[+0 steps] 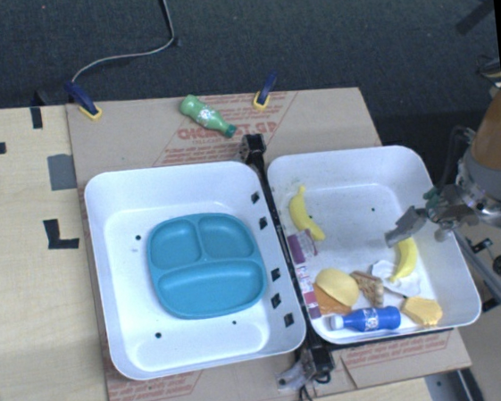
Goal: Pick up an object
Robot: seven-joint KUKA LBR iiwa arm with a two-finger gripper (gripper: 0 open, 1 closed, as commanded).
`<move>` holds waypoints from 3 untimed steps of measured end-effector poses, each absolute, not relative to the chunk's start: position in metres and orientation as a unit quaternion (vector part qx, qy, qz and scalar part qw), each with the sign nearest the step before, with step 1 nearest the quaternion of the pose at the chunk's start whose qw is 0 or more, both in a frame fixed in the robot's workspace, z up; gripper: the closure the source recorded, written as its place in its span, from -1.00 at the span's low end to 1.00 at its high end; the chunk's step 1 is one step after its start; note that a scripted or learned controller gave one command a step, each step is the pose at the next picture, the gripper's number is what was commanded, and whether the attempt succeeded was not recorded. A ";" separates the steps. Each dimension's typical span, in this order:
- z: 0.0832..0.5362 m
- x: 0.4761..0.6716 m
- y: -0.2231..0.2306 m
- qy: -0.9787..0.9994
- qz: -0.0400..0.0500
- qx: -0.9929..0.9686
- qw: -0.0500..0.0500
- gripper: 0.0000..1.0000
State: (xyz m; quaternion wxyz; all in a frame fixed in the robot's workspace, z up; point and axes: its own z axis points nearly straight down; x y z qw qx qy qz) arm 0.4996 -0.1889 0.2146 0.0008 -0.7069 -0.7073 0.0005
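Two shallow white plastic bins side by side on printed brown cardboard (217, 145), over a pale wooden bench top (24, 266) with dark markings. Left bin (106, 198): glossy, rounded corners, holding a blue three-compartment tray (207, 265), matte and rounded. Right bin (409, 168): cluttered along its near and left walls. Near its left wall, a small curved yellow banana (303, 213). Toward its right, a second yellow banana (405, 258), just beside the gripper (412, 222). Along the near wall, a blue bottle (369, 320) lying on its side with a white cap, a rounded yellow-orange lump (334, 289), a brown irregular piece (369, 288) and a yellow wedge (423, 310). On the cardboard beyond the bins, a green bottle (207, 116) lying flat; red lettering there too small to read. Yellow clamps (87, 104) at the cardboard's far edge. Gripper fingers spread, nothing between them, poised over the right bin's right side. Arm cut off at the right edge.
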 end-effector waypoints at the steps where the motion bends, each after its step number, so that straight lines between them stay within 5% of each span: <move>1: 0.124 0.499 -0.122 -0.708 0.001 -0.706 0.003 -1.00; 2: 0.089 0.485 -0.101 -0.707 -0.001 -0.707 -0.002 -1.00; 3: 0.099 0.486 -0.101 -0.707 -0.002 -0.707 -0.002 1.00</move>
